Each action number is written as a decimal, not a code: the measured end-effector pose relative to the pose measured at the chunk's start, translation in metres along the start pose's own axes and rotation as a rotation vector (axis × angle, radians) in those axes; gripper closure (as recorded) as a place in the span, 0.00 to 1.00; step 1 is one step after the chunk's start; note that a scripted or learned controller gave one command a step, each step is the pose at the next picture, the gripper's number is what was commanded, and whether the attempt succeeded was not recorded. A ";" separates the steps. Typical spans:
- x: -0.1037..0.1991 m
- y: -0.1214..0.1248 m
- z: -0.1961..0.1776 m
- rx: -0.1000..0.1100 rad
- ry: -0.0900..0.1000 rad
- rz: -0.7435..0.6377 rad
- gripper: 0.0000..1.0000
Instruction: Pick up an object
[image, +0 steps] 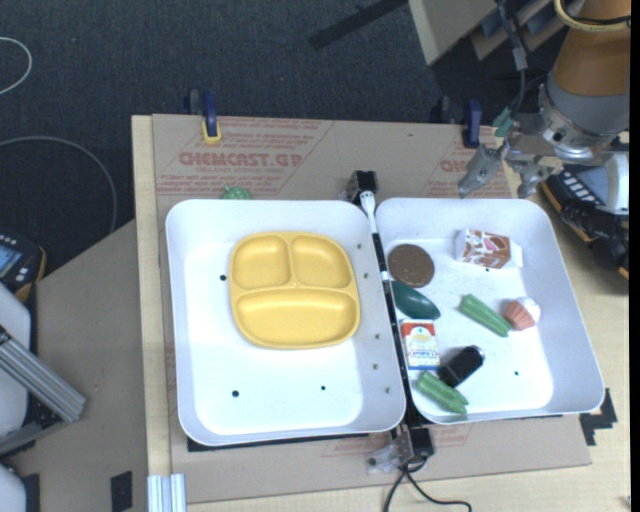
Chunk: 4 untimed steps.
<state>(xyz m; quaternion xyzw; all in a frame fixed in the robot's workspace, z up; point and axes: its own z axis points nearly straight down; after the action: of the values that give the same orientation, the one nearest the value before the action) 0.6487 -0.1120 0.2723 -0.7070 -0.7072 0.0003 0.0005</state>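
Gripper (484, 172) poised beyond the right bin's (570, 300) far rim, fingers spread, holding nothing.
Inside that bin: one brown disc (411, 266), one patterned packet (487, 248), one small carton (421, 346), one black block (461, 365), two green pods (484, 315); the left bin (200, 330) carries one yellow divided plate (294, 289).

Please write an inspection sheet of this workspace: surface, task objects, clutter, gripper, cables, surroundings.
Surface: brown board bearing two shallow white bins, left bin and right bin.
Job's things: in right bin, brown round disc, red-white packet, dark green oval piece, light green stick, pink-white lump, small printed carton, black block, green pod.
Clutter: yellow three-compartment plastic tray in left bin.
Gripper: metal two-finger gripper above right bin's far edge, holding nothing.
Cables: black cable at the near edge.
Surroundings: dark carpet.
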 end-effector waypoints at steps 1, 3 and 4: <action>0.067 -0.080 -0.058 0.001 0.003 -0.006 0.00; 0.126 -0.116 -0.241 -0.006 -0.002 -0.002 1.00; 0.083 -0.171 -0.264 -0.006 -0.001 0.004 1.00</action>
<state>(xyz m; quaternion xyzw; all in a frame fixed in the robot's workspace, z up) 0.4776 -0.0294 0.5365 -0.7084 -0.7058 -0.0016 -0.0022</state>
